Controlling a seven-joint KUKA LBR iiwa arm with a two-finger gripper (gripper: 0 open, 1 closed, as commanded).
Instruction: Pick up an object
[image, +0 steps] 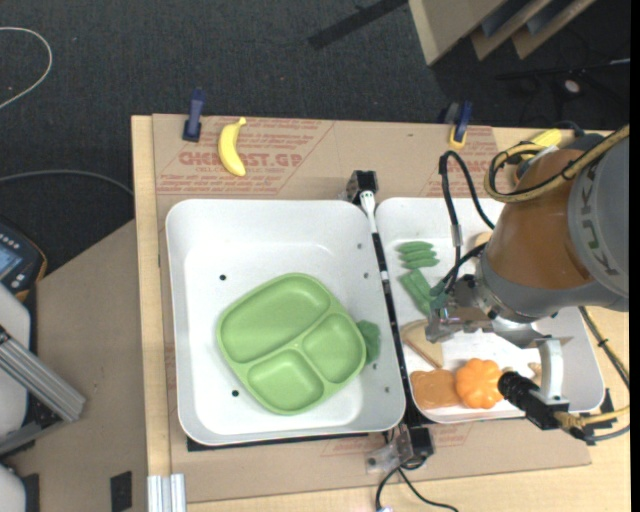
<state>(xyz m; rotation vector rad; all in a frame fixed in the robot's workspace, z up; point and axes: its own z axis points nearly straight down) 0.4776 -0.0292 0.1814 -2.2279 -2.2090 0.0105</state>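
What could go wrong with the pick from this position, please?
1. The gripper sits low in the right bin, where green pieces, a tan piece and an orange pumpkin-like toy lie close together; it may catch two things or push one aside.
2. It works close to the divider between the bins, so a collision there seems possible.

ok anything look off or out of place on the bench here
Yes: a yellow banana lies on the cardboard bench top behind the left bin, outside both bins. In that bin, the green divided plate sits askew, turned at an angle to the bin's walls.
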